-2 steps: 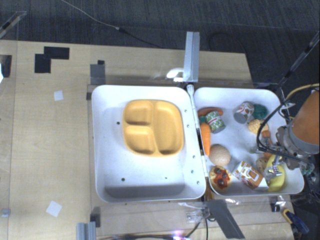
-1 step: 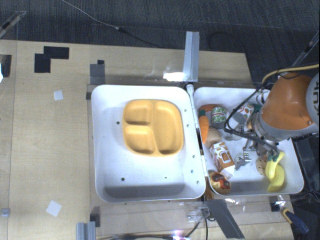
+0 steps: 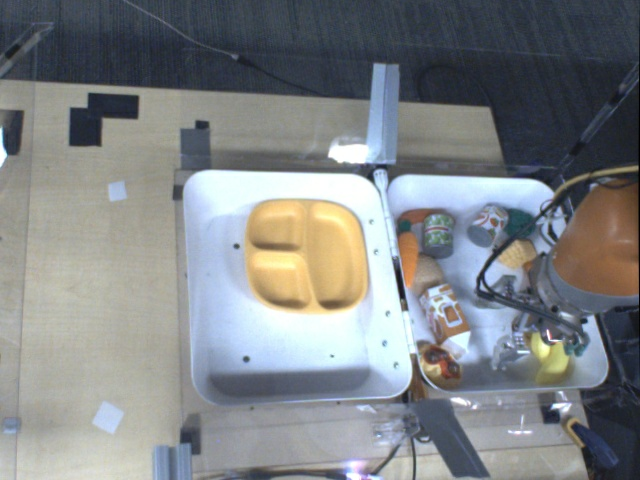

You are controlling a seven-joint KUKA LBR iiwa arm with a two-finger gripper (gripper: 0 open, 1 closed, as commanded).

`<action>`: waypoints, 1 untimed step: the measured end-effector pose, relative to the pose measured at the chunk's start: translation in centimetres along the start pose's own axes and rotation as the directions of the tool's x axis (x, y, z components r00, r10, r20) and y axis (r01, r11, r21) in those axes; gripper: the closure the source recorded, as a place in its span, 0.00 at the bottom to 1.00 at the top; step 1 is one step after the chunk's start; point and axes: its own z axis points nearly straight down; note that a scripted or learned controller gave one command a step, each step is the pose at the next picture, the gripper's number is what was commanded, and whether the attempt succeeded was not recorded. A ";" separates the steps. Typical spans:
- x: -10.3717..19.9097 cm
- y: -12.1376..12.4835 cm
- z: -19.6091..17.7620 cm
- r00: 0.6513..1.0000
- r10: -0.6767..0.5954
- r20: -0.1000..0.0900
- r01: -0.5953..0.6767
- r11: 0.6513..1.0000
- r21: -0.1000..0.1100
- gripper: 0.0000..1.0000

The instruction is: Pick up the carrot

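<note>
Carrot (image 3: pixel 407 251) lies along the left wall of the right bin (image 3: pixel 470 182), just beside a small can (image 3: pixel 438 232) and above a carton (image 3: pixel 445 315); nothing touches it from above. Gripper (image 3: pixel 520 346) sits low at the bin's right end, well apart, next to a yellow item (image 3: pixel 548 356); finger opening cannot be told, no object seen between them. Judged step: approach not yet made, so the next move calls for travel leftward across the bin and a descent over the carrot, clear of the can.

Arm (image 3: pixel 600 248) cut by right edge; gripper (image 3: pixel 520 346) fingers indistinct, blurred
</note>
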 end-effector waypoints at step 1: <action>-0.1 -1.7 0.1 0.970 0.245 -0.006 -0.245 0.970 -0.002 0.00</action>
